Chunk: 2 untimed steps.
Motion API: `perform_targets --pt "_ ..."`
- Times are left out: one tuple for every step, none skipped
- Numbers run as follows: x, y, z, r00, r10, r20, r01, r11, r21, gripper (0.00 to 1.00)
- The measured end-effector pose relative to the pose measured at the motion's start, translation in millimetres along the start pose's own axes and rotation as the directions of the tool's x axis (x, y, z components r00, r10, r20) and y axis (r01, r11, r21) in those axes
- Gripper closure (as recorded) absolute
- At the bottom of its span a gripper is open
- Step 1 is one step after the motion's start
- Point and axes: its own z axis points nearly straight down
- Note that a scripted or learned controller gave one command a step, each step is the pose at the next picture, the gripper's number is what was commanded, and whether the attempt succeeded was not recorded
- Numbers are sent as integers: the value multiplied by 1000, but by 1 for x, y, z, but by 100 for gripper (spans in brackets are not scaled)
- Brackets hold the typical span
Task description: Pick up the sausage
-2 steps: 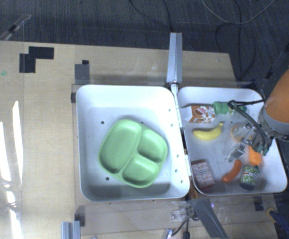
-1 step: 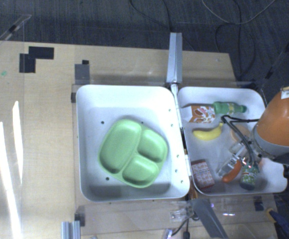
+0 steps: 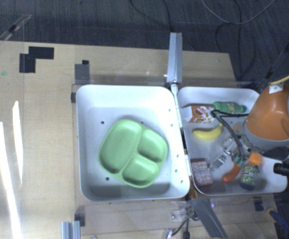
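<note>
The gripper [image 3: 227,156] is low in the right bin [image 3: 234,190], just beside the orange-red sausage [image 3: 231,174] lying on the bin floor, its grip state impossible to tell, so the lift looks undone.

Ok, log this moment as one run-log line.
task: pick up sausage | gripper: low in right white bin | orange-red sausage: lying just below gripper, not seen held | green three-compartment plate: left white bin
</note>
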Motion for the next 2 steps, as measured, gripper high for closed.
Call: perform_targets --pt "2 -22 1 946 324 -5 -324 946 0 0" --pt "-20 -48 1 958 287 -2 -287 958 1 0"
